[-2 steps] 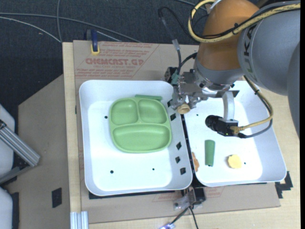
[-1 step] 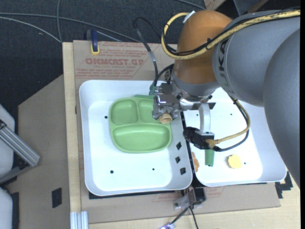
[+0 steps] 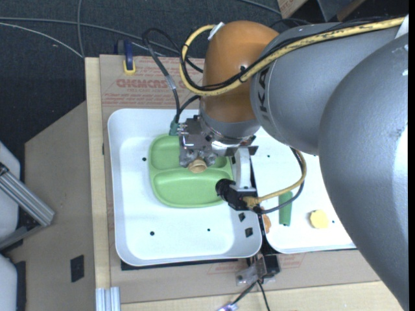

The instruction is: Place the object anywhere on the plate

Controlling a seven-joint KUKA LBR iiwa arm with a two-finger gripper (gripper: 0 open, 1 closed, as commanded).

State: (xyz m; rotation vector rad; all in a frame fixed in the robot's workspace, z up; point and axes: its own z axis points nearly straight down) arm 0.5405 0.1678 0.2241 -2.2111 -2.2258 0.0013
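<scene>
This is a robotics lab or test cell, not a home. A large grey industrial arm [image 3: 337, 89] with an orange band [image 3: 237, 70] reaches over a worktop [image 3: 104, 173] lined with printed cardboard [image 3: 149, 83]. Two shallow white bins [image 3: 175, 238] sit side by side on it. Loose cables [image 3: 84, 18] trail across dark carpet [image 3: 39, 76] beyond the worktop's far edge, and an aluminium rail [image 3: 23, 193] stands off its left edge.
</scene>
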